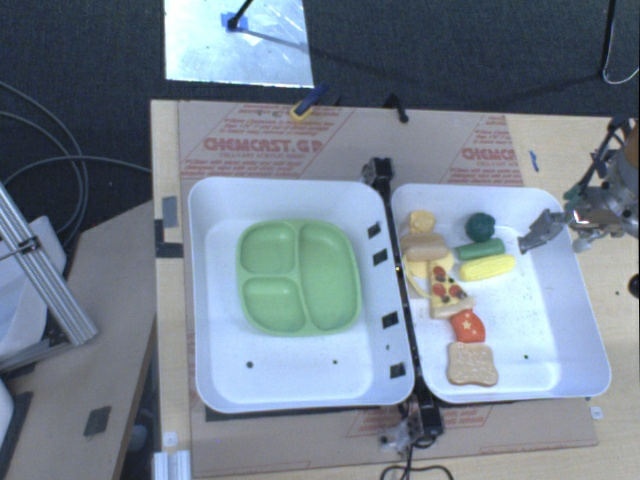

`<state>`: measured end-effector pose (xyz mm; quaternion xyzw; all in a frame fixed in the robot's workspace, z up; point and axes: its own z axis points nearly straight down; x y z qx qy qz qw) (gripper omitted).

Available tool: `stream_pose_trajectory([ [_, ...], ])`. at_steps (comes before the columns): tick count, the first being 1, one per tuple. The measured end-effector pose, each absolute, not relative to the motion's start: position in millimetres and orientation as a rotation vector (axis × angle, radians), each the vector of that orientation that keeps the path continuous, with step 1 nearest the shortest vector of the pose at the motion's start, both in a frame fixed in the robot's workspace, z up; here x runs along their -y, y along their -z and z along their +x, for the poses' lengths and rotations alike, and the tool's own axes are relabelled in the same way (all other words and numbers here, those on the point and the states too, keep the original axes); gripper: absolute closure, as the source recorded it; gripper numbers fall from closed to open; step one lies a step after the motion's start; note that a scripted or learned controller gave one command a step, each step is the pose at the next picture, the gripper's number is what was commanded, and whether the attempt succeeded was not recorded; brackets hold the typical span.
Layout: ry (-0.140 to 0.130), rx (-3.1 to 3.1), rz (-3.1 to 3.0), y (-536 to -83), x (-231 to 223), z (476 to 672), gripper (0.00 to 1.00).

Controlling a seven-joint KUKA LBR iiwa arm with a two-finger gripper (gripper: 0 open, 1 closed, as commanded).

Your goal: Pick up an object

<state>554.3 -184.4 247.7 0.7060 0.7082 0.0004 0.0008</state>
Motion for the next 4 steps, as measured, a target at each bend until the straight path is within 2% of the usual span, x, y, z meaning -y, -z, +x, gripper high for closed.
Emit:
stream_pose_trajectory([
  [1, -0.001, -2.227, 2.223, -82.8, 155.3, 549.4, 0.0],
  [2, -0.005, -2.219, 2.209, -87.5, 85.4, 542.5, 0.0],
  [3, -0.014, -2.218, 2.214, -99.1, 85.4, 544.4, 1.0],
  [4, -0.016, -2.217, 2.214, -109.0, 85.3, 545.0, 1.0],
])
